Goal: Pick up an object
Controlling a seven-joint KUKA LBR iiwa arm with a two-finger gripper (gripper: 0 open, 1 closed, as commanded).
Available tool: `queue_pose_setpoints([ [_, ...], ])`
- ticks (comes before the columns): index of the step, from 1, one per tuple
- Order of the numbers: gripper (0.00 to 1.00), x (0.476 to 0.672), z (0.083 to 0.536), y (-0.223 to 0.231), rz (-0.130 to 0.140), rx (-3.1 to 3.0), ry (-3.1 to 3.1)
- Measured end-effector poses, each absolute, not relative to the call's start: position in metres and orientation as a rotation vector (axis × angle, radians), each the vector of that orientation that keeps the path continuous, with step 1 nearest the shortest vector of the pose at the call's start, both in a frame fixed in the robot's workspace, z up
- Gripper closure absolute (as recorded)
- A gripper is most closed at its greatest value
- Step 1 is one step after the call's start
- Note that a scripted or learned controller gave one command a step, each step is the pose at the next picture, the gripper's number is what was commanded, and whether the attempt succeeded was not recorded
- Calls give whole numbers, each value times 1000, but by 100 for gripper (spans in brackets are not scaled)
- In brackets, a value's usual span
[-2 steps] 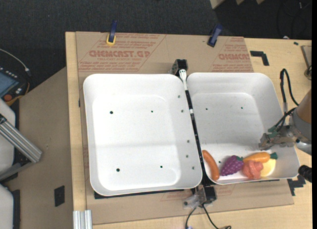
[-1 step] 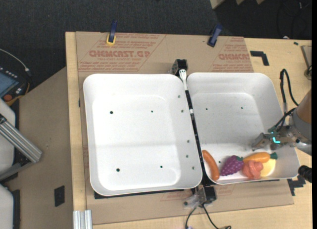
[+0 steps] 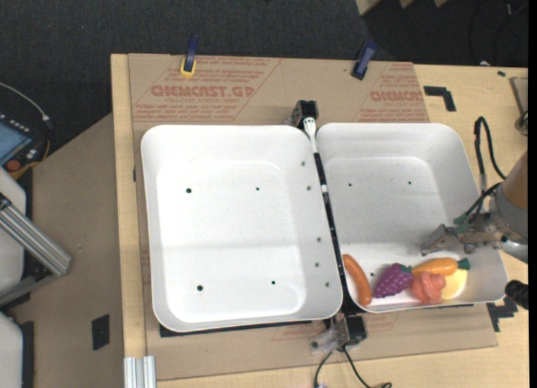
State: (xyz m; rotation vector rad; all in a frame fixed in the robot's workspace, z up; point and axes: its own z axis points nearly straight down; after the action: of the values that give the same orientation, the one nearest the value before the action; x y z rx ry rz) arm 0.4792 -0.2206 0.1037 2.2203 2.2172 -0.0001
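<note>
gripper (image 3: pixel 443 242) low over right bin (image 3: pixel 394 155), seemingly open

1. A flat brown cardboard-covered bench top (image 3: pixel 277 84) printed with red "CHEMCAST" lettering carries everything, and it stands over a dark carpeted floor (image 3: pixel 126 8).
2. Two shallow white plastic bins lie side by side directly on it, their inner rims touching along the middle: the left white bin (image 3: pixel 155 210) and the right white bin (image 3: pixel 436 138).
3. At the far edge of the bench top, a small blue and yellow clamp (image 3: pixel 190 60) grips the left part, and a dark blue clamp (image 3: pixel 364 60) grips the right part.
4. A small black bracket (image 3: pixel 304 112) sits at the far end of the bins' seam.
</note>
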Motion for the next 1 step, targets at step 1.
queue_pose_setpoints([
  [1, 100, 480, 114, -221, 0, 2218, 2213],
])
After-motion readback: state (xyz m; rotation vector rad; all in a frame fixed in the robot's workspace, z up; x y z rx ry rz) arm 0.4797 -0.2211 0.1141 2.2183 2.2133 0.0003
